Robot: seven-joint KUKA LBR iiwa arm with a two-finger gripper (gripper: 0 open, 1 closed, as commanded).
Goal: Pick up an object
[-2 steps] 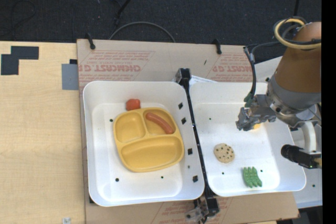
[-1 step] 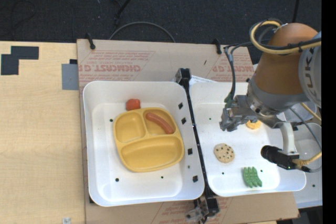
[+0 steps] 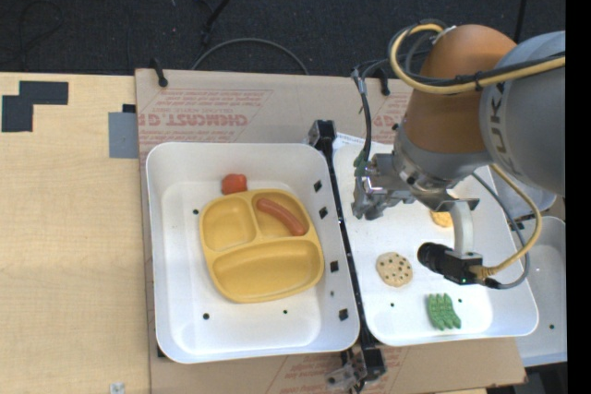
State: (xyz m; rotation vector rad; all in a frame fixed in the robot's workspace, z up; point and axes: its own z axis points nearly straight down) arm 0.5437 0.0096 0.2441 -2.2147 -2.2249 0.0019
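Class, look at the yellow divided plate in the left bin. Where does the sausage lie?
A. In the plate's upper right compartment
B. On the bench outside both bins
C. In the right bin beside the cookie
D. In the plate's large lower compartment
A: the sausage lies aslant in the upper right compartment of the yellow plate, inside the left bin.

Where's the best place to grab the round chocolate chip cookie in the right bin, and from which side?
The round tan chocolate chip cookie lies flat on the right white bin floor, apart from its neighbours. Probably best from straight above, jaws straddling its opposite edges across the middle.
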